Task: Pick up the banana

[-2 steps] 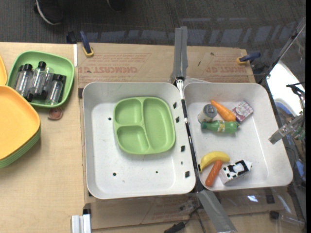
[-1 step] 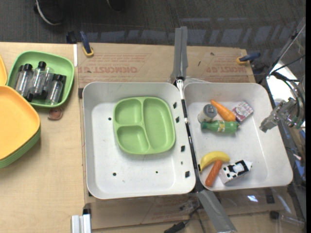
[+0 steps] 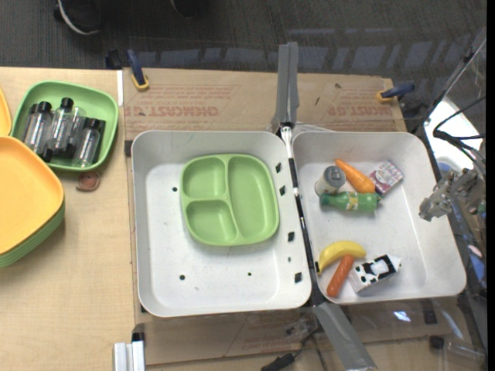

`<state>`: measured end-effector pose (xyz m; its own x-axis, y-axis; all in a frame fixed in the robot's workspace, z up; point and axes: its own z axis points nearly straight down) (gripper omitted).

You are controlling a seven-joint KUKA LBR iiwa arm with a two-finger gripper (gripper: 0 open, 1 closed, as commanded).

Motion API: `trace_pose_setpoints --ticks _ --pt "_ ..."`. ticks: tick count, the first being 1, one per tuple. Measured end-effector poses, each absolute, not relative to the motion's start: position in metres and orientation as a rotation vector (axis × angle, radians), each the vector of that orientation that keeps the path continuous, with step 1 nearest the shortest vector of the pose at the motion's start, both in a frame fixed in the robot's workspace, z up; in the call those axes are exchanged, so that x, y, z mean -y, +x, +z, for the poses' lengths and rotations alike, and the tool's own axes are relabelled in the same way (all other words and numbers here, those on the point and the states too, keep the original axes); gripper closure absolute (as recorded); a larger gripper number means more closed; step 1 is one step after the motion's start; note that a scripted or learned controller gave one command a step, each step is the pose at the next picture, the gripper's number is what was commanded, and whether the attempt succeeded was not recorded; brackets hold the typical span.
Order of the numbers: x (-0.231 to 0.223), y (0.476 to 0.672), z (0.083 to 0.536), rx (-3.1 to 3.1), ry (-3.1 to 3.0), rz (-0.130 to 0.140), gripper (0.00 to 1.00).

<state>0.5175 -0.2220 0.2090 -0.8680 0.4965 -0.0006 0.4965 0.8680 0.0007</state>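
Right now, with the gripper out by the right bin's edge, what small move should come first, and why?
Probably bring the gripper across the right bin until it sits above the banana. The banana lies near the bin's front left corner, touching an orange carrot with a black-and-white toy beside it, so line up before descending.

Gripper at far right, low, tilted leftward.
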Motion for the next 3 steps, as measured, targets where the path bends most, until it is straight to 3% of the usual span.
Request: trace_pose_setpoints --ticks 2,3 --pt "0.221 0.600 0.213 -3.136 0.036 0.000 1.00" --pt "0.209 0.617 0.198 -3.117 -0.338 0.001 1.00"
